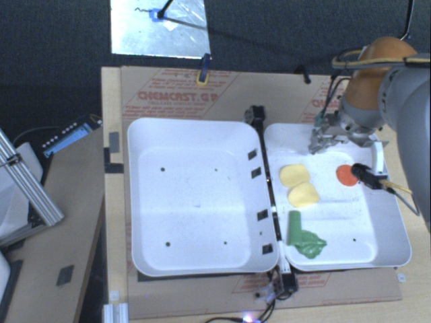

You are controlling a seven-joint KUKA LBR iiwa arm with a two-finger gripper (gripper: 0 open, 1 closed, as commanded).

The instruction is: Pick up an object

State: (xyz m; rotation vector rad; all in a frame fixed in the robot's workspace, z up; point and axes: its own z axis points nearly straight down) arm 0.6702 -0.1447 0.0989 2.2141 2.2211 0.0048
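The right bin (387, 237) holds two pale yellow rounded pieces, one (294, 175) just above the other (303, 194). A green object (302, 236) lies near the bin's front left. A small red-orange disc (346, 175) rests toward the right side. My gripper (319, 145) hangs over the bin's back part, up and to the right of the yellow pieces and left of the disc. Nothing shows between its fingers, and their spread is too small to read.
The left bin (195, 194) sits beside the right one, divided from it by a black hinged strip (262, 180). The arm's grey body and orange band (377, 73) crowd the back right corner. A shiny metal sheet (159, 17) lies beyond the bench.
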